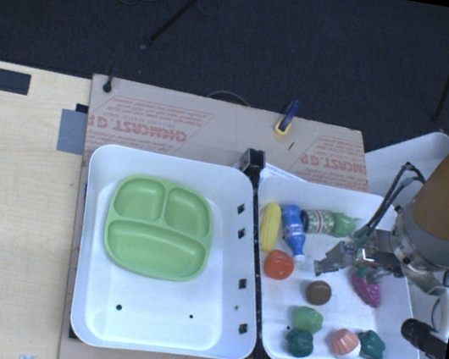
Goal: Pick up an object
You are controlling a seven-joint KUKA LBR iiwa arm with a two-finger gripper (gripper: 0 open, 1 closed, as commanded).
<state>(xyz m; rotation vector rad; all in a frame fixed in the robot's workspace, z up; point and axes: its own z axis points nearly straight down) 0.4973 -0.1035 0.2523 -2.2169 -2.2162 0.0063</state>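
Pincer (346, 258) hangs low in the right bin (408, 357), prongs spread wide and holding nothing, angled as if lining up a pick. Grapes (367, 287) lie just beside it at four o'clock, a brown ball (319, 292) at seven, a bottle (325, 223) at eleven.

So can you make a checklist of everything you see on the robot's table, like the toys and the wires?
Surface: two white bins on cardboard over a wooden bench.
Job's things: right bin holds yellow corn, blue bottle, green bottle, tomato, brown ball, purple grapes and other toy foods.
Clutter: green divided plate in left bin.
Grippers: gripper low over right bin, near the grapes.
Cables: black cables on the arm.
Surroundings: dark floor, yellow-blue clamp.
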